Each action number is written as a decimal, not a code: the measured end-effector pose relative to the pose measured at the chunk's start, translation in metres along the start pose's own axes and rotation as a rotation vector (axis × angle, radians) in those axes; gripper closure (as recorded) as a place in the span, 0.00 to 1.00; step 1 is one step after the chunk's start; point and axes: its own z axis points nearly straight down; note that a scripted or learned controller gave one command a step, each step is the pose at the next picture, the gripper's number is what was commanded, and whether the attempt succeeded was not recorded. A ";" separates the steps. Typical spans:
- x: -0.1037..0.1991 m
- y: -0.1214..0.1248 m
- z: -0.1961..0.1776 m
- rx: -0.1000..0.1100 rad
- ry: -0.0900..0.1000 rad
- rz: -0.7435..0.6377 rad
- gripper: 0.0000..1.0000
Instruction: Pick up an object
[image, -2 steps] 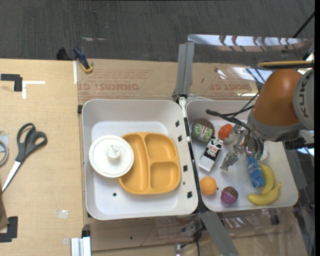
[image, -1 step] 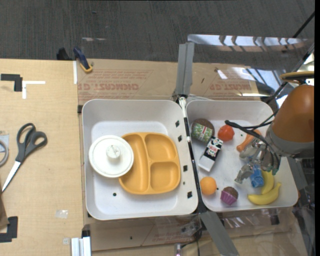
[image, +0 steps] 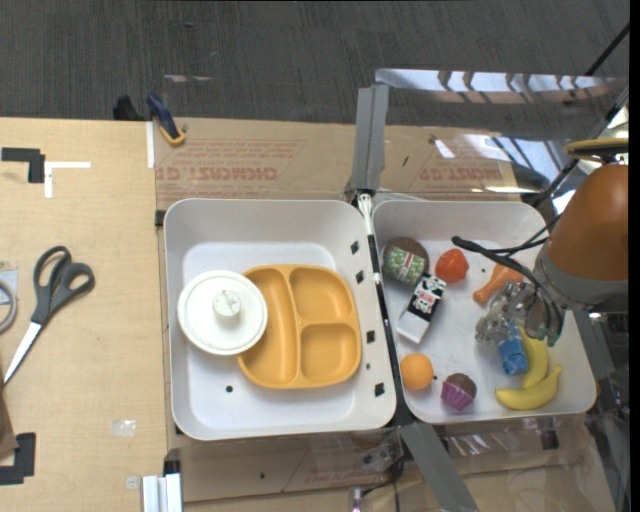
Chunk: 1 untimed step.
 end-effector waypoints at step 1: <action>0.072 0.036 0.010 0.000 0.003 0.048 1.00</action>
